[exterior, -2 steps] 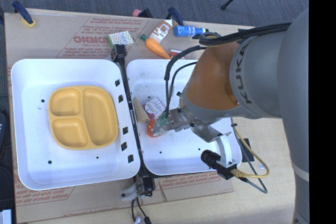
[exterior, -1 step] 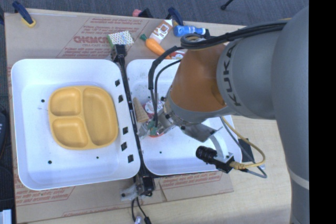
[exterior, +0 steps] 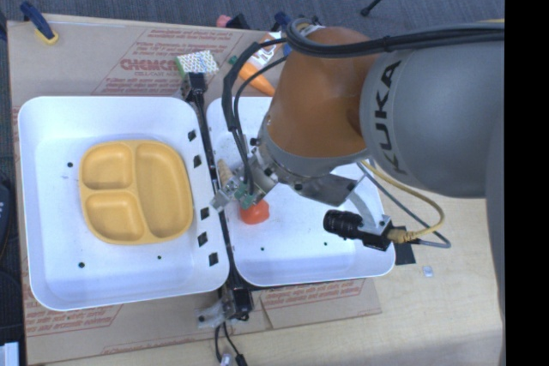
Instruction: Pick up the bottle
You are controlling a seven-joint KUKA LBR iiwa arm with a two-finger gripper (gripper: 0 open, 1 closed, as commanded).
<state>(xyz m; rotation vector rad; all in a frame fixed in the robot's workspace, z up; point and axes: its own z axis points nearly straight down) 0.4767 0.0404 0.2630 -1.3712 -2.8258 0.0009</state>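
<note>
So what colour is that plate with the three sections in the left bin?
Yellow. The divided plate shows clearly in the camera view, lying in the white left bin.

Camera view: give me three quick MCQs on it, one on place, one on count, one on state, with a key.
1. Where does the yellow tray lie?
A. in the left bin
B. in the right bin
C. on the cardboard outside the bins

2. How many compartments does the yellow tray have?
A. two
B. three
C. five

3. How does the yellow tray sit?
A. flipped with its underside up
B. flat with its open side up
C. standing on edge against the wall

Key:
1 A, it rests on the floor of the left bin, across the divider from the arm.
2 B, two small sections lie beside one long one.
3 B, the hollow sections face the camera.
</note>
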